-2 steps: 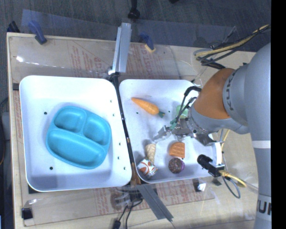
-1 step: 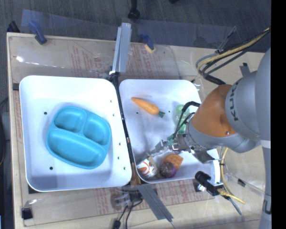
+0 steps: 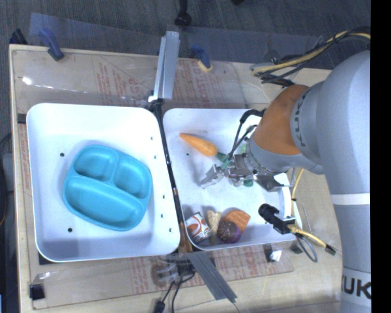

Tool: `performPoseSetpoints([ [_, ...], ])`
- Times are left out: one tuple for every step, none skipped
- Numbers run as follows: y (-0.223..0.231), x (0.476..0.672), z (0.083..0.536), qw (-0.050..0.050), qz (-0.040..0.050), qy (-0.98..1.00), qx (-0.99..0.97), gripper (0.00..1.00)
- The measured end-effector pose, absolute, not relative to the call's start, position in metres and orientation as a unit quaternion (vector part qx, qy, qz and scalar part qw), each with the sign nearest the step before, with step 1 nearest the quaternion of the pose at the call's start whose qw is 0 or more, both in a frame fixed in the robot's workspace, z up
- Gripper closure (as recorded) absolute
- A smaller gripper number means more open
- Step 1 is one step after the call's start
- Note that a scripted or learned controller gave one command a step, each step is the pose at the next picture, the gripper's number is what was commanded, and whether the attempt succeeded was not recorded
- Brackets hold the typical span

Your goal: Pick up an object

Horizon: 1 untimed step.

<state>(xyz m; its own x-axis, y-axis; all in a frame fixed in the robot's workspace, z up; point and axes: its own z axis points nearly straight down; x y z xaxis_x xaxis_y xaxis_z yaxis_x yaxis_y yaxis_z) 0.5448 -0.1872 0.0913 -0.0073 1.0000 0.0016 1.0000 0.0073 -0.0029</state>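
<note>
The bench is carrying two shallow white bins side by side, so that things can be lifted from one and set down in the other. The grey arm, with its orange band above the wrist, is reaching in from the right and bending down over the right bin. The left bin is holding a blue divided plate, lying flat near its middle and well apart from the arm. In the right bin, a carrot is lying at a slant near the upper wall, just above the gripper, and a cluster is resting against the lower wall: a small red and white can, a pale piece of food beside it, and a dark purple and orange fruit-like thing. The gripper is pointing left over bare bin floor between the carrot and the cluster, apart from both; its silvery fingers are appearing slightly spread with nothing between them, so it is judged to be released and empty. The pick is judged as not yet made: the carrot, lying alone and nearest the fingertips, is seeming the likeliest target, while the crowded cluster against the wall is offering less room for a clean grasp.
</note>
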Motion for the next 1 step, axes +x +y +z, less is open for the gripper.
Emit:
performPoseSetpoints([
  [-0.1865,0.5448,0.1008,0.003,0.0008,-0.711,-0.703,1.00],
])
